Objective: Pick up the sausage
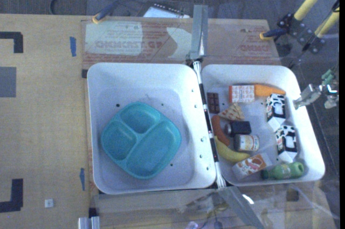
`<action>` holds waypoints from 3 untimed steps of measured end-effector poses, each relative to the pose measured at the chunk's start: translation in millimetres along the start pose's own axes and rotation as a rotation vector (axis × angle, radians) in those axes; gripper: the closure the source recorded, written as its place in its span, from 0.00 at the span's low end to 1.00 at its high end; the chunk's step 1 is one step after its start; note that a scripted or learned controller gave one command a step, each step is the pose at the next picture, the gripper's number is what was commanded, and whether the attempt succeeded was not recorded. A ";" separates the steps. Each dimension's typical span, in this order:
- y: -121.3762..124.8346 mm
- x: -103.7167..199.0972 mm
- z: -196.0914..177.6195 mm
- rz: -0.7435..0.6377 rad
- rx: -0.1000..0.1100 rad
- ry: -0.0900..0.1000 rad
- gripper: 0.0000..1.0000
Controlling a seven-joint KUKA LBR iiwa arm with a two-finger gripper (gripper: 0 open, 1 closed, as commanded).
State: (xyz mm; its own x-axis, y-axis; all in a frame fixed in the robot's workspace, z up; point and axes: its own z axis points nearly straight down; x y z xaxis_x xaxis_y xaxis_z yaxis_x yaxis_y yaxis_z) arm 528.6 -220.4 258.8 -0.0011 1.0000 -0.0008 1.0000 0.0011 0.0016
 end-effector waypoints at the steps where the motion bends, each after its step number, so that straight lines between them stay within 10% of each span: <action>1: 28.0 -2.4 -63.1 0.083 -0.001 -0.001 0.00; 2: 23.8 19.5 -50.0 0.197 0.002 0.001 0.00; 3: 21.7 49.5 125.9 0.128 0.001 0.001 0.00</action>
State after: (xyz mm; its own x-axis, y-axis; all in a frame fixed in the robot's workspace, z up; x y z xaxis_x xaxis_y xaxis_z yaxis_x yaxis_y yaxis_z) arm 550.5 -170.9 132.9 0.1269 0.9919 0.0002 0.9919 -0.1269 0.0010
